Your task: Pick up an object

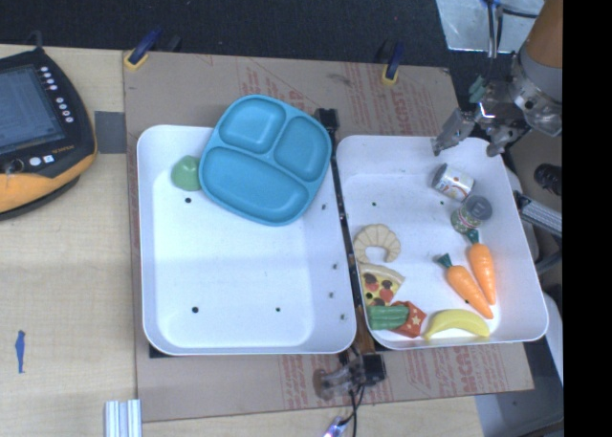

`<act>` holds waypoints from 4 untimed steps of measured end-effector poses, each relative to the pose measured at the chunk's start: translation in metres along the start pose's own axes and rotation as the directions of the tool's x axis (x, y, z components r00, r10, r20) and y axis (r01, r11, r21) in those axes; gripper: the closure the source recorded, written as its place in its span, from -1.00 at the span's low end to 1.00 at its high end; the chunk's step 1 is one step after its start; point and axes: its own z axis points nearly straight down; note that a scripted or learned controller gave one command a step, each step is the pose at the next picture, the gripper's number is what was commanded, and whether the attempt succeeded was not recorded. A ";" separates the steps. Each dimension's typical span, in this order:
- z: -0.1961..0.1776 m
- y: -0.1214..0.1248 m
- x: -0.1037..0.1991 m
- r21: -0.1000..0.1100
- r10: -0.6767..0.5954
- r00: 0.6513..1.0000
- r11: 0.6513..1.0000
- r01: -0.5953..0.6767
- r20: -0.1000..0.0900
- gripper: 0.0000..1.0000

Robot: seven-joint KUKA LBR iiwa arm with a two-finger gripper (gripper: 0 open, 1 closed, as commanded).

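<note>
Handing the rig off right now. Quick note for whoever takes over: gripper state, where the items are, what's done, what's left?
Gripper: open, holding nothing, above the top edge of the right bin.
Right bin contents: small can and a round grey piece nearest the gripper; croissant, pizza slice, two carrots, banana toward the near side.
Left bin: blue divided plate propped over the far rim, a green item partly under it.
Done: no pick yet.
Left: descend, close on one item, lift. The can looks the closest candidate.
</note>
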 end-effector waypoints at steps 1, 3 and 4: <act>0.075 -0.057 -0.052 0.003 0.001 1.000 1.000 -0.001 0.001 -1.00; 0.161 -0.115 -0.065 0.003 -0.007 1.000 1.000 0.007 0.001 1.00; 0.077 -0.052 -0.025 -0.003 0.000 1.000 1.000 0.000 -0.001 1.00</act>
